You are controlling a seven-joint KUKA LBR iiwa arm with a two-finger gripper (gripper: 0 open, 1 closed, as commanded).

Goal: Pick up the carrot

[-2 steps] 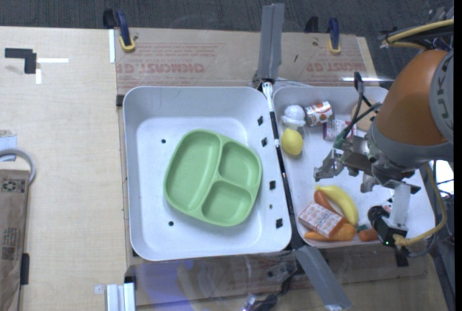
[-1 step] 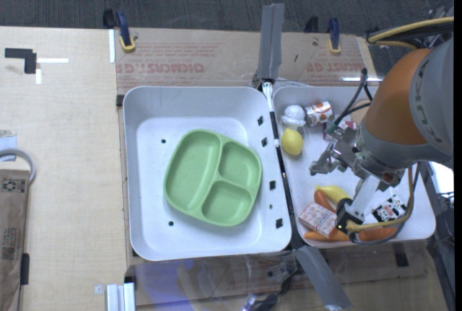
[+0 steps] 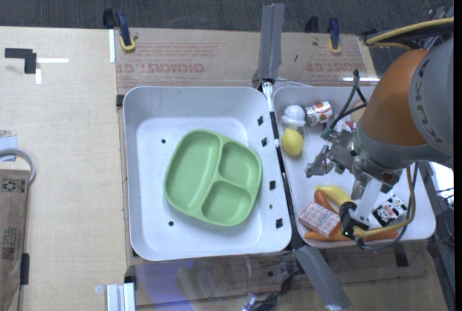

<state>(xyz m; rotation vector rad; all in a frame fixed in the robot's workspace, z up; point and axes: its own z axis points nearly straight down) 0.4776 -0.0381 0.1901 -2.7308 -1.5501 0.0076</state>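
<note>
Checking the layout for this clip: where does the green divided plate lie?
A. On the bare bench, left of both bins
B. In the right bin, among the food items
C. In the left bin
C: the green divided plate lies flat in the left bin, apart from the food items in the right bin.

Red lettering runs upside down across the cardboard sheet point(image 3: 216, 57) just behind the left bin point(image 3: 133, 158), too blurred here to spell out with confidence, and the small can point(image 3: 318, 113) and little box point(image 3: 318, 218) carry labels too small to read.
</note>
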